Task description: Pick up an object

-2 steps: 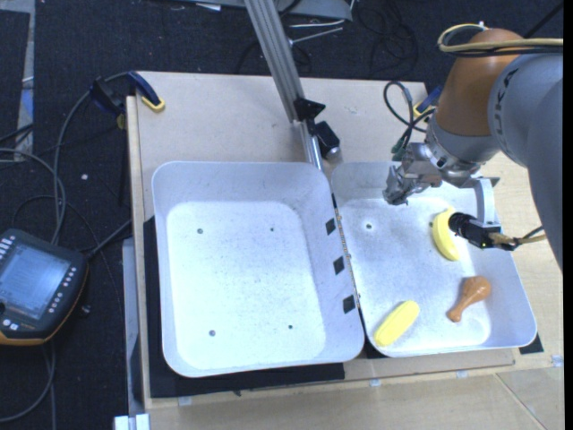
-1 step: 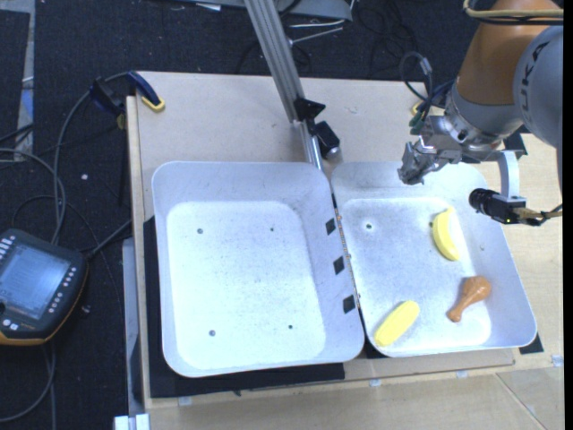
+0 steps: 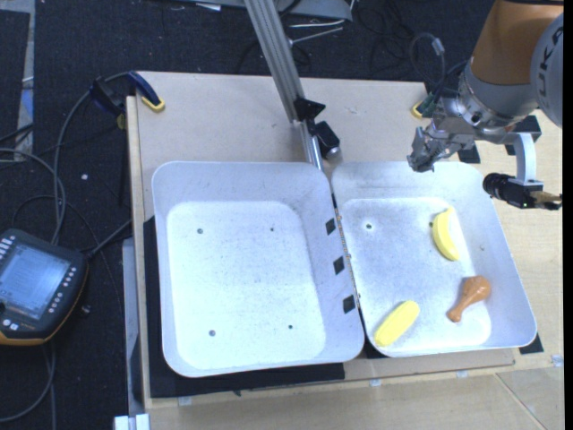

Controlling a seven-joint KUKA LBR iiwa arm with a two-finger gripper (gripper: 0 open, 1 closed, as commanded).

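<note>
The right bin point(image 3: 501, 240) holds three objects. A yellow curved piece point(image 3: 445, 236) lies near its right side. An orange-brown drumstick-shaped toy point(image 3: 469, 297) lies toward the front right. A yellow oblong piece point(image 3: 396, 322) rests near the front edge. My gripper point(image 3: 423, 159) hangs above the bin's back rim, up and left of the curved yellow piece, with nothing visibly between its fingers.
The left bin point(image 3: 170, 195) sits beside the right one. A slanted metal pole point(image 3: 277, 52) with a black clamp point(image 3: 320, 137) stands behind the seam between the bins. A teach pendant point(image 3: 31, 283) lies off the bench at left.
</note>
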